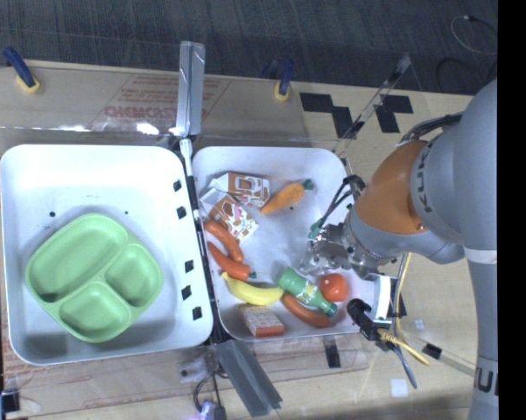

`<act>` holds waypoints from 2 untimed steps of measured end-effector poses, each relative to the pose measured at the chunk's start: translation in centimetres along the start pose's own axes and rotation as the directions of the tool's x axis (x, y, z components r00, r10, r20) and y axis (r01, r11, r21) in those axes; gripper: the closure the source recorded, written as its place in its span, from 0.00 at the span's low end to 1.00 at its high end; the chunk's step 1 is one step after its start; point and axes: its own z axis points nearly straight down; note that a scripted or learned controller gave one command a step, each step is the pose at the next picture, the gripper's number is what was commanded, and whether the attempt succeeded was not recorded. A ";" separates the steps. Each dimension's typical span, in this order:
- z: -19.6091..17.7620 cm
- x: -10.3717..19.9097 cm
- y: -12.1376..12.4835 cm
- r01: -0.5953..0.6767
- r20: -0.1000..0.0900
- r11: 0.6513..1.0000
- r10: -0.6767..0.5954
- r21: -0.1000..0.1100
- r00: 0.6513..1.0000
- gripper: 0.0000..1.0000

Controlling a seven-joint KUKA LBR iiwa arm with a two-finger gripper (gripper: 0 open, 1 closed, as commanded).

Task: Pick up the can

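Gripper (334, 254): low over the right side of the right bin, just above the tomato and the green bottle; nothing shows in its grasp, and we cannot tell how wide it stands.
Left bin (17, 191): white and shallow, touching its neighbour along a grey divider.
Green plate (92, 276): three compartments, lying toward the near left of the left bin.
Right bin (271, 157): white, crowded with toy food.
Red sausages (225, 250): two, lying along the bin's left wall, one behind the other.
Cartons (238, 204): two orange-and-white packs lying flat at the back left, touching each other.
Banana (253, 293): yellow, lying in front of the sausages, its right end near the bottle.
Can (263, 322): we take it to be the squat reddish-brown piece with a pale top at the bin's near edge, just in front of the banana and well apart from the gripper; it is too small for us to be sure.
Carrot (284, 197): orange, slanted at the back, beside the cartons.
Green bottle (305, 290): lying on its side between the banana and the tomato.
Hot dog (307, 311): along the near edge, just in front of the bottle.
Tomato (334, 286): red, touching the bottle's right end.
Arm (446, 199): grey with an orange band, reaching in from the right over the bin's far wall.
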 end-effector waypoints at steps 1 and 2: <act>-11.7 3.4 -3.7 0.091 0.001 0.996 -0.091 -0.001 0.996 1.00; -16.0 2.8 0.3 0.152 0.002 0.988 -0.152 -0.001 0.988 1.00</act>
